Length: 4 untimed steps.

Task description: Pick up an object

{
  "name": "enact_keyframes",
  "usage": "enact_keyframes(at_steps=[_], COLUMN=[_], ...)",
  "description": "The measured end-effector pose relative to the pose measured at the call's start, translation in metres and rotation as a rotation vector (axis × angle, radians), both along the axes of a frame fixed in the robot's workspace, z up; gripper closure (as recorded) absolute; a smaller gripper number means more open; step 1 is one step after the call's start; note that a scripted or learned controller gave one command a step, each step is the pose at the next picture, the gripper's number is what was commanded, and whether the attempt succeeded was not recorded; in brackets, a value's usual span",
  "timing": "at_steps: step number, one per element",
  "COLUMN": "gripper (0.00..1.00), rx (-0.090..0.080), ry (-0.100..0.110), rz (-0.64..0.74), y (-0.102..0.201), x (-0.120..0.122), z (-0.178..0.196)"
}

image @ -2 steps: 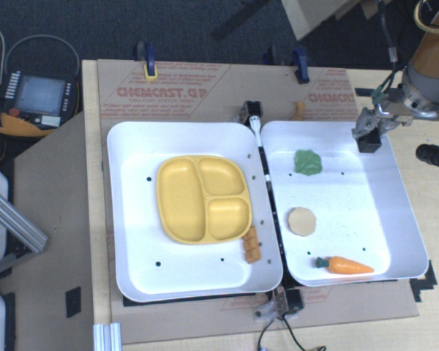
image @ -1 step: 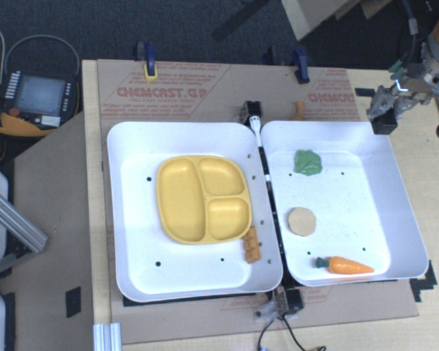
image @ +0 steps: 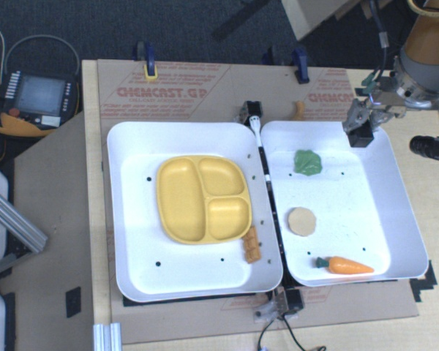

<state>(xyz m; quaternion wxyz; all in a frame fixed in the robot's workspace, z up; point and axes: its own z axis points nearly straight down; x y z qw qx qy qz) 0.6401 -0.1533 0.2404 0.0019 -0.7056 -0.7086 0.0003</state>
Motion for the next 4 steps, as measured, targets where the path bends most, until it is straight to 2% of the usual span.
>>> enact_keyframes(at_steps=[1,2,4], gripper=[1.0,1.0,1.0], rx=[0.0,0.0,0.0], ry=[0.001,0.0,0.0], rz=[0.0,0.001,0.002], y=[0.045,0.104,0.201], x=[-0.012,-0.034,-0.053], z=[-0.01,-0.007,0.001])
